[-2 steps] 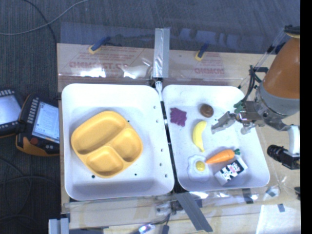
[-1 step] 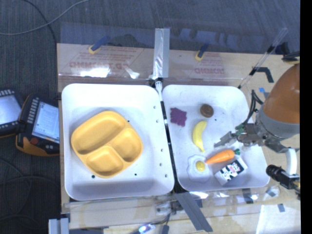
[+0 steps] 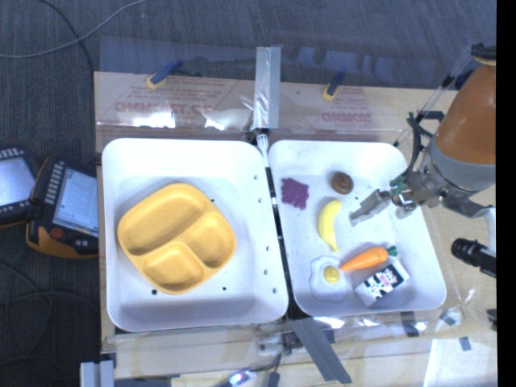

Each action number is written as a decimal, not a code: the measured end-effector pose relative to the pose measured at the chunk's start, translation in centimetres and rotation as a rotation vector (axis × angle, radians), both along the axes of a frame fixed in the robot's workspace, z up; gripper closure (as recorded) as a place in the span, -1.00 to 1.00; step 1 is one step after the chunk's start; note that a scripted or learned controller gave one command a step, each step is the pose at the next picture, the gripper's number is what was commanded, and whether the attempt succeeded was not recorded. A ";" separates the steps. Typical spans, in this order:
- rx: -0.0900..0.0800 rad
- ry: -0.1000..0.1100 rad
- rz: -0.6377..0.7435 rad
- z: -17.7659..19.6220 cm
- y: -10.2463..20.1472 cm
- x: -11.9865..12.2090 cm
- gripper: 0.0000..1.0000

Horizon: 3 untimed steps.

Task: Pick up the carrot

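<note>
The orange carrot (image 3: 364, 258) with a green top lies in the right bin (image 3: 419, 297), near its front, pointing left. It rests between a fried egg (image 3: 329, 276) on its left and a small black-and-white carton (image 3: 380, 282) just in front of it. My gripper (image 3: 364, 208) hangs over the right bin, behind the carrot and apart from it, reaching in from the right. Nothing is visible in its grasp.
The right bin also holds a yellow banana (image 3: 328, 222), a purple bunch of grapes (image 3: 294, 192) and a brown round item (image 3: 342, 183). A yellow divided plate (image 3: 176, 236) lies in the left bin (image 3: 121, 160). A pendant (image 3: 60, 208) sits left of the bench.
</note>
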State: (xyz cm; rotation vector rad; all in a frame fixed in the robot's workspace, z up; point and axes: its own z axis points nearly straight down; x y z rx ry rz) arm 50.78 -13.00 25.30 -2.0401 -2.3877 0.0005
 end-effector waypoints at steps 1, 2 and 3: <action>-0.001 0.000 0.002 1.5 -4.1 3.2 -1.00; -0.003 -0.011 0.029 -14.6 -5.1 -1.5 -1.00; -0.017 -0.038 -0.016 -15.6 -4.4 -1.3 -1.00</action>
